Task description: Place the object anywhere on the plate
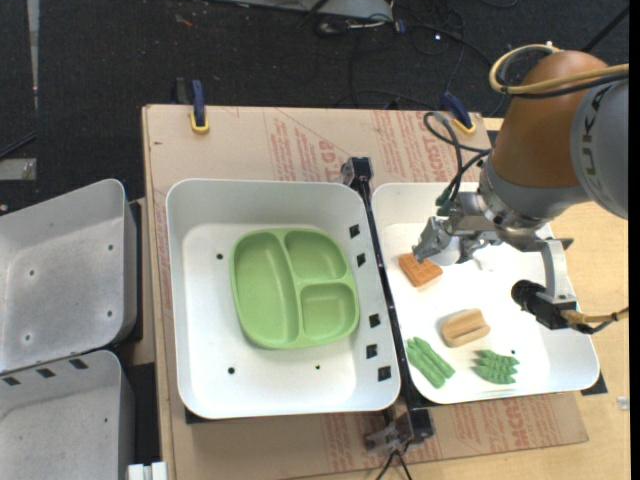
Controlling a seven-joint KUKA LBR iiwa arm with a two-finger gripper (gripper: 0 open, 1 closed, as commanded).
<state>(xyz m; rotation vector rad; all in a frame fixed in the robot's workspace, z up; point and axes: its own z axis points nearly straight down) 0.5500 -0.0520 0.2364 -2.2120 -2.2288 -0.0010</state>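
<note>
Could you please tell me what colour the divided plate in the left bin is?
The plate is light green, seen clearly in the camera view.

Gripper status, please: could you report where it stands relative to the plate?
Gripper low in right bin, over orange block. Green plate in left bin, nothing on it. Bin walls lie between.

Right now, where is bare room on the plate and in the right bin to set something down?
The green plate has all three compartments bare. In the right bin, free floor lies along the far wall. It is crowded nearer: the claw hovers by the orange block, with the tan roll, green pods and green leafy piece close together.
</note>
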